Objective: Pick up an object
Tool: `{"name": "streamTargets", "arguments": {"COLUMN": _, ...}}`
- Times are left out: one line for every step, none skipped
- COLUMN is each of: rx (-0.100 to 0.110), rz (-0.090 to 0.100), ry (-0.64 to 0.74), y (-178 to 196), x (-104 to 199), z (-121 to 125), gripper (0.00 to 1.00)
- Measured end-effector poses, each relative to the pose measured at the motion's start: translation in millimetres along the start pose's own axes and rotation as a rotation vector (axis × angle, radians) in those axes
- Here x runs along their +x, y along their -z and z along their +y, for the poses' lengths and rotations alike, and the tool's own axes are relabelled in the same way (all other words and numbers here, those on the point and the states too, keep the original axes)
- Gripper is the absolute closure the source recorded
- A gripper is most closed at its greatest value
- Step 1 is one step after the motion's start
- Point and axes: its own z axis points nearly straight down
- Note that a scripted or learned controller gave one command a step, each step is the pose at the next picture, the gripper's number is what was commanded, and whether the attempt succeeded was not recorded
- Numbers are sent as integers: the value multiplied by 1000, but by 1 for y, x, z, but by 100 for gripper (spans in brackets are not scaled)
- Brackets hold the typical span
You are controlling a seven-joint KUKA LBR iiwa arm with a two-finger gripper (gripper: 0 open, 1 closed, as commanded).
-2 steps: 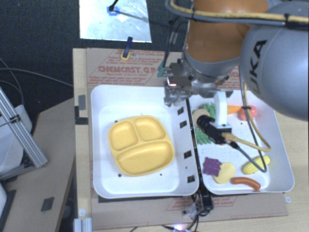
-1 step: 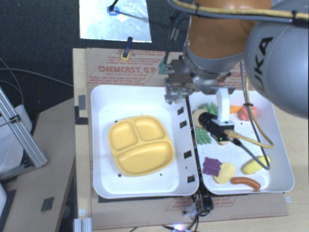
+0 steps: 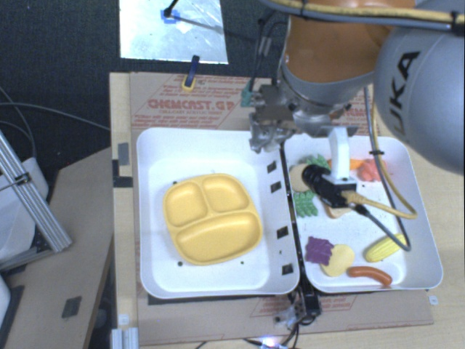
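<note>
Camera view, single frame. Positions referred to right bin (image 3: 420, 187).

Gripper (image 3: 269, 133): above far left corner of right bin, over the strip where that bin's wall meets left bin (image 3: 152, 166). Open or shut: cannot tell, tips not resolved against the dark wrist hardware. Load, if any: cannot tell.

Loose in right bin, candidates for the pick:
- sausage (image 3: 369, 273), lying along near wall.
- corn cob (image 3: 383, 249), toward near right corner, just beyond sausage.
- purple piece (image 3: 318, 249), near left corner, close to left wall.
- pale yellow piece (image 3: 338, 260), touching purple piece on its right side.
- green piece (image 3: 305, 206), against left wall, about mid-length.
- second green piece (image 3: 317, 161), far end, partly covered by arm.
- orange-red pieces (image 3: 370, 169), far end, toward right wall; exact shapes unclear.
- tan slice (image 3: 336, 211), centre of floor, partly hidden.

Outside right bin: yellow divided tray (image 3: 212, 218), flat in middle of left bin, well apart from gripper. Both bins on cardboard sheet (image 3: 182, 104) over tabletop (image 3: 80, 195).
</note>
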Motion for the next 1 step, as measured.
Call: {"name": "streamTargets", "arguments": {"rx": 10, "rz": 3, "ry": -27, "y": 8, "x": 48, "z": -51, "gripper": 100}}
